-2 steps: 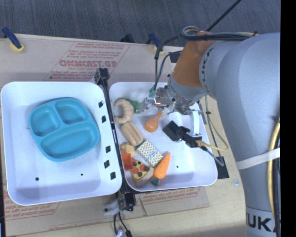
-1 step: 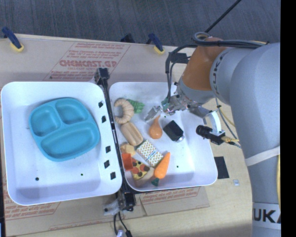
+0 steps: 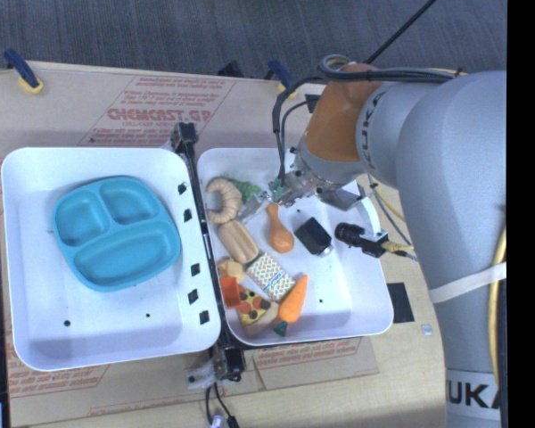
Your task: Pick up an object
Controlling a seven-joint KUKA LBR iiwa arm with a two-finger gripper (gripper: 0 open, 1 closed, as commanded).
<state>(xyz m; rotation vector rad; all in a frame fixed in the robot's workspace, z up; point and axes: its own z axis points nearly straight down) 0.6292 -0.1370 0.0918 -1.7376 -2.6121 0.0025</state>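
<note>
My gripper (image 3: pixel 282 192) hangs low over the upper middle of the right bin (image 3: pixel 367 303), under the orange wrist band. Its tip is just above the narrow end of an orange drumstick toy (image 3: pixel 279 230) and beside a green leafy toy (image 3: pixel 247 188). A tan curled pastry (image 3: pixel 223 199) lies to the left of it, and a black block (image 3: pixel 313 236) to the lower right. Nothing shows between the tips from this angle.
Lower in the right bin lie a bread roll (image 3: pixel 238 240), a checkered box (image 3: pixel 269 275), a carrot (image 3: pixel 292 299) and a pizza slice (image 3: pixel 251 303). The left bin (image 3: pixel 27 266) holds a blue divided plate (image 3: pixel 116 232). Cables trail from the wrist at the right.
</note>
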